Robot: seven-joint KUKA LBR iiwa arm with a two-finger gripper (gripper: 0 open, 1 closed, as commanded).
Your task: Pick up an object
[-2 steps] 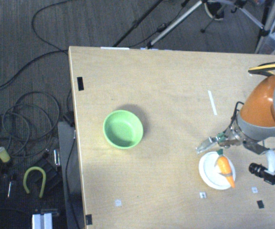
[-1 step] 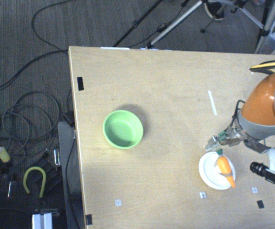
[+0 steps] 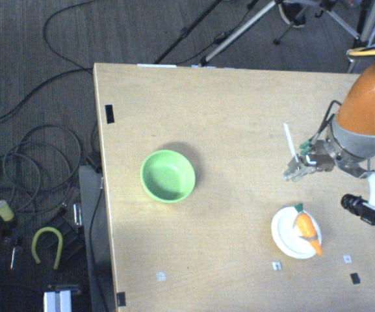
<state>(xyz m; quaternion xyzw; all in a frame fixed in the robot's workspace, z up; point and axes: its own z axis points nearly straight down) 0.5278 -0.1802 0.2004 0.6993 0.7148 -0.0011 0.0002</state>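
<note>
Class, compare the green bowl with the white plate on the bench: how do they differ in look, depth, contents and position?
The green bowl is bright green; the white plate is white. The bowl is deep with raised sides; the plate is shallow and nearly flat. The bowl holds nothing visible; the plate carries a toy carrot. The bowl sits towards the bench's left; the plate sits lower right, below the gripper. Both are round.

The arm (image 3: 362, 119) is cut off by the right edge; the gripper (image 3: 296, 169) looks blurred.
</note>
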